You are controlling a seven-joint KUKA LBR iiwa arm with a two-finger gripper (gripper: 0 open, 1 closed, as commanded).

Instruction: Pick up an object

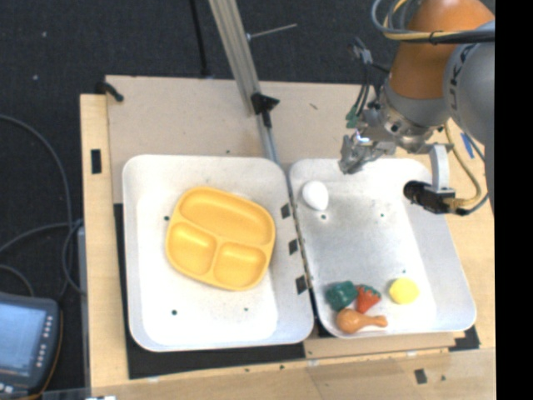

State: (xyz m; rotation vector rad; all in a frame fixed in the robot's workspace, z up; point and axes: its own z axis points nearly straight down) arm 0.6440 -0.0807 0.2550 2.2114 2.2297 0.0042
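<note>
Camera view: the claw (353, 158) hangs over the right bin's (433, 248) far rim, fingers apparently narrow and holding nothing, poised for descent. The nearest candidate, a white egg-like object (315, 195), lies just beside it; small toys (363, 305) cluster at the near edge.

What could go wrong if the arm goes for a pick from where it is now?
The end effector hangs over the right bin's far rim, so a straight descent may strike the rim. The white egg-shaped object nearby looks round and could roll away. The green, red and orange toys sit bunched in the near corner, so a grab there may catch two.
</note>
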